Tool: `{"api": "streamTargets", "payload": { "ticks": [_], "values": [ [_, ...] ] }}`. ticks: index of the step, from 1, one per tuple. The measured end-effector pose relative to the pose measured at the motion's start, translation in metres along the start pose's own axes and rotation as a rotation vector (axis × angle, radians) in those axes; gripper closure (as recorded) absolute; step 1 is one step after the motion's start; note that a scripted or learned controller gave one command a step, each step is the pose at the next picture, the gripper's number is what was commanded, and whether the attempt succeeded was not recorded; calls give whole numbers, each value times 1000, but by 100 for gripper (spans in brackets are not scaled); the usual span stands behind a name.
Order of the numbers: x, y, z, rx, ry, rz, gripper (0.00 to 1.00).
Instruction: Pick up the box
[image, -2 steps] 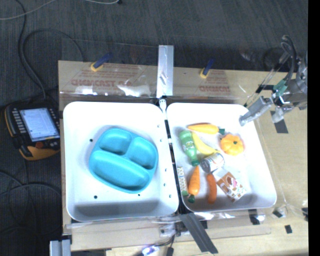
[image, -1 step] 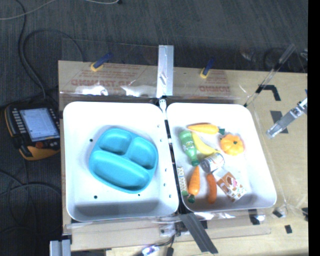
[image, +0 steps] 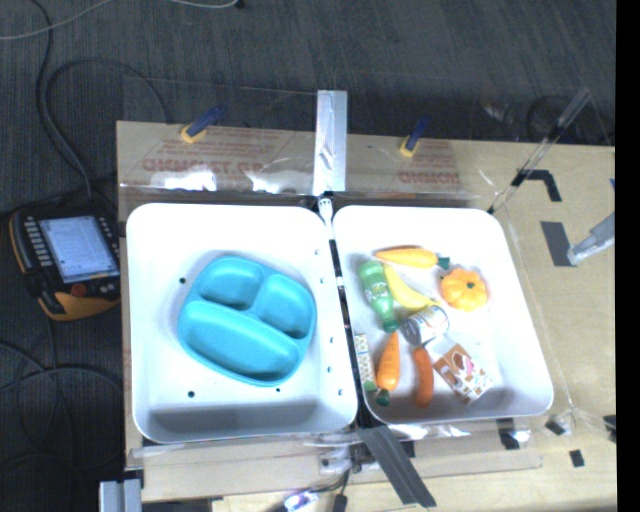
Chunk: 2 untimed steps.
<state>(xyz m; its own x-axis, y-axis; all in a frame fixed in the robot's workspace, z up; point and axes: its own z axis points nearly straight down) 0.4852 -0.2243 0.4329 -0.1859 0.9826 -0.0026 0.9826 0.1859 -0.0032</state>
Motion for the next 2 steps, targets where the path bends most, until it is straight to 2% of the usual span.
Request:
{"api": "streamTargets", "payload": {
  "ticks": [2],
  "values": [
    [0,0,0,0,0,1,0]
  ]
}}
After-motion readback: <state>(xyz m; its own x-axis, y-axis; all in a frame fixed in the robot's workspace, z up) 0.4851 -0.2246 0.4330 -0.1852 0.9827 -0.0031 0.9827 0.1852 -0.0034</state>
